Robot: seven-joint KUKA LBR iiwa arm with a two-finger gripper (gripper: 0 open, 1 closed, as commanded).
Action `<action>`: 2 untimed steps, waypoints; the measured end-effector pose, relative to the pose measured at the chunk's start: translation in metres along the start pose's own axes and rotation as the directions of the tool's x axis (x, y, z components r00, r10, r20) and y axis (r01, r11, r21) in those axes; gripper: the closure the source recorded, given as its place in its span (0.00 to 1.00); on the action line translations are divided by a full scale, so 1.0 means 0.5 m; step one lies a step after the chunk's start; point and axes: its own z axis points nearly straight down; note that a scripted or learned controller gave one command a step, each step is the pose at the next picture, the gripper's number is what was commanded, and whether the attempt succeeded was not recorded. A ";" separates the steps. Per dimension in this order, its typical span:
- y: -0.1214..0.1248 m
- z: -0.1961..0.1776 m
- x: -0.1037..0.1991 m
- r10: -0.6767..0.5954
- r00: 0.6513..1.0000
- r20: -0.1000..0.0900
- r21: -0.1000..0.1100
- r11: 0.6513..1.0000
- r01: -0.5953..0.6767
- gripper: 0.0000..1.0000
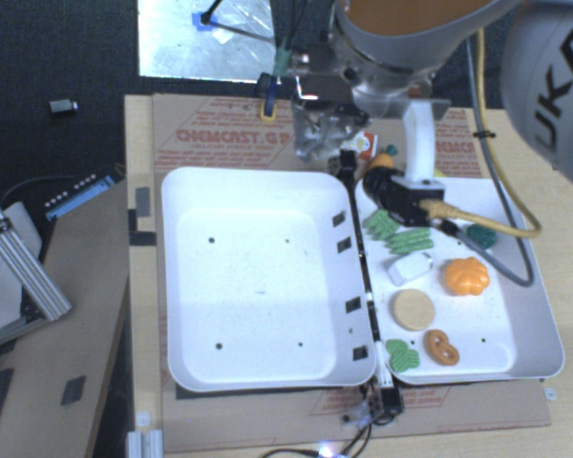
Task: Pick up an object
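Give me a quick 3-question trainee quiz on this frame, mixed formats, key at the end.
1. True or false: the left bin holds most of the objects.
2. Which item lies nearest the bottom edge of the right bin? A) orange pumpkin-shaped piece B) brown pretzel C) tan round disc
3. Fill in: the arm's wrist hangs over the ____ end of the divider between the bins.

Key:
1. False; the objects lie in the right bin.
2. B
3. Far (top of the view)
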 end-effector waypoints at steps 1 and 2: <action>-0.089 0.076 0.074 -0.010 1.000 0.000 0.008 1.000 0.010 1.00; 0.001 0.035 0.069 -0.002 1.000 -0.001 -0.001 1.000 0.002 1.00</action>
